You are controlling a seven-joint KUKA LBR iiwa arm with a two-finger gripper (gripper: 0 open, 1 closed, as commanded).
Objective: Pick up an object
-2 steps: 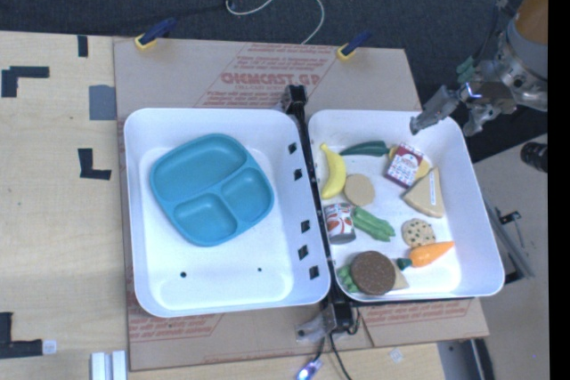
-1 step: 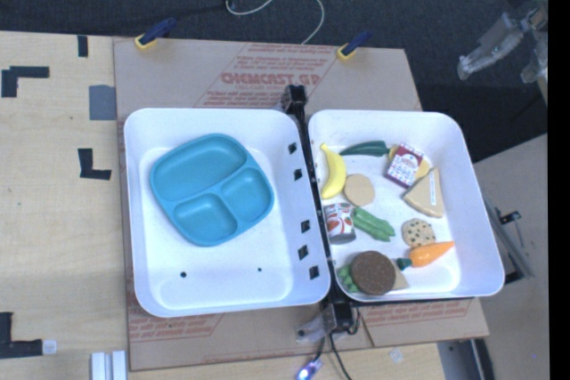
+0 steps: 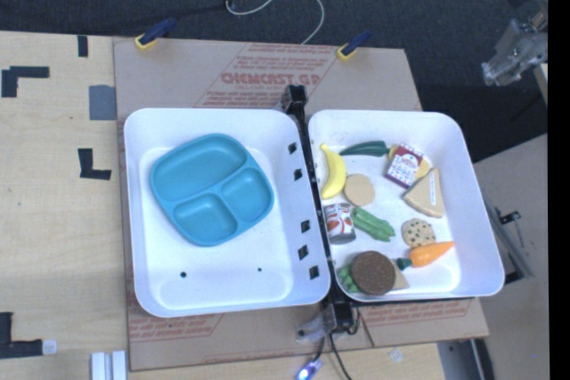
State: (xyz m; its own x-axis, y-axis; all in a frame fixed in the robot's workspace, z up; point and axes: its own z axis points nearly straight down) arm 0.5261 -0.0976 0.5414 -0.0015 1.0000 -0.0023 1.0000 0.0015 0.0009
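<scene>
The right bin [image 3: 463,147] holds several toy foods: a yellow banana [image 3: 334,173], a dark green pepper [image 3: 363,149], a red box [image 3: 404,165], a pale cheese wedge [image 3: 428,194], a tan disc [image 3: 359,190], a small can [image 3: 339,222], a green pod [image 3: 373,224], a chocolate-chip cookie [image 3: 417,232], an orange carrot [image 3: 431,254] and a brown burger patty [image 3: 372,272]. My gripper [image 3: 514,56] hangs at the far upper right, outside the bins and well away from the food, over the dark floor.
The left bin [image 3: 142,138] carries a blue divided plate [image 3: 211,189]. Both bins rest on a cardboard sheet [image 3: 258,76] held by two clamps [image 3: 155,33]. A white cable [image 3: 276,3] loops on the dark floor behind.
</scene>
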